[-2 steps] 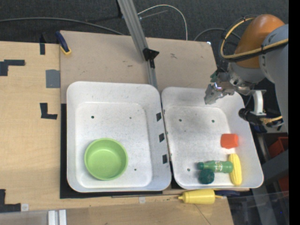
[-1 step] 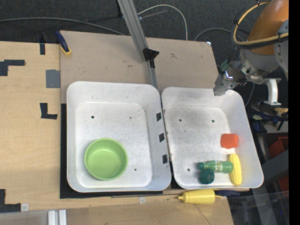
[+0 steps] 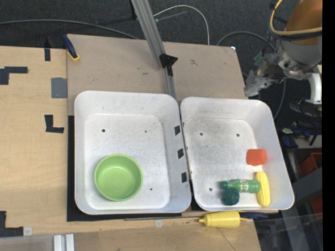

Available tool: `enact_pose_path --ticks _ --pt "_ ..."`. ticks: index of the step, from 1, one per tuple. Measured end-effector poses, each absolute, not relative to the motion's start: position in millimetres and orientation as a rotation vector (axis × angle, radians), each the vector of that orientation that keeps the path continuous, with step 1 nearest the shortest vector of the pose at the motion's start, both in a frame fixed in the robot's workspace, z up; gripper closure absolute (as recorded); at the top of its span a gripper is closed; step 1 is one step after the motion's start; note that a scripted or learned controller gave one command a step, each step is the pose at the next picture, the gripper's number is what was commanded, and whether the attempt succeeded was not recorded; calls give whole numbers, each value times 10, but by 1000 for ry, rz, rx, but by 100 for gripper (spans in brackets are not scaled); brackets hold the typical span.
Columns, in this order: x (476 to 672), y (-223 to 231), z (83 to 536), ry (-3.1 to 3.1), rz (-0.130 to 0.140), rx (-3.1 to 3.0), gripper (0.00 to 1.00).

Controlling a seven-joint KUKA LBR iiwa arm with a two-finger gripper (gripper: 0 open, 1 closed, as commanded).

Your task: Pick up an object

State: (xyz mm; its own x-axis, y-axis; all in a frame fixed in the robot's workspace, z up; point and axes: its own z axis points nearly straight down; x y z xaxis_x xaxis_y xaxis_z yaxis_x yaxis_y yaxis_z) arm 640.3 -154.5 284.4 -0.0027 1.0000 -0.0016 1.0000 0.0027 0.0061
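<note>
**Hovering off the bins, tool state unreadable**

Looking down at the counter (image 3: pixel 131 67), you are seeing the arm (image 3: pixel 301 14) sitting at the upper right, its orange band showing above the grey wrist. The tool (image 3: pixel 257 80) is hanging just past the far right corner of the right bin (image 3: pixel 225 106), outside its rim. You cannot tell from this angle how far it is opened, and nothing is showing in its grasp.

Well below the tool, toward the near right corner of that bin, the objects are lying in a cluster. The orange block (image 3: pixel 256 157) is sitting closest to the tool, apart from the others. Further down, the yellow banana-shaped piece (image 3: pixel 263 188) is lying along the bin's right side, touching the end of the green bottle (image 3: pixel 240 185), which is lying on its side. A dark green piece (image 3: pixel 230 196) is resting just against the bottle's near side.

Far down and to the left of the tool, the green bowl (image 3: pixel 118 177) is sitting upright in the left bin (image 3: pixel 125 101). A yellow bottle (image 3: pixel 222 219) is lying on the counter just outside the right bin's near edge.
</note>
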Motion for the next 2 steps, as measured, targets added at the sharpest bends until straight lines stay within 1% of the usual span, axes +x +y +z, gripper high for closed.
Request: enact_pose_path --ticks 1,2 --pt "6245 -1075 2657 2229 -2 2218 100" --pt "6039 -577 2561 2229 -2 2218 100"
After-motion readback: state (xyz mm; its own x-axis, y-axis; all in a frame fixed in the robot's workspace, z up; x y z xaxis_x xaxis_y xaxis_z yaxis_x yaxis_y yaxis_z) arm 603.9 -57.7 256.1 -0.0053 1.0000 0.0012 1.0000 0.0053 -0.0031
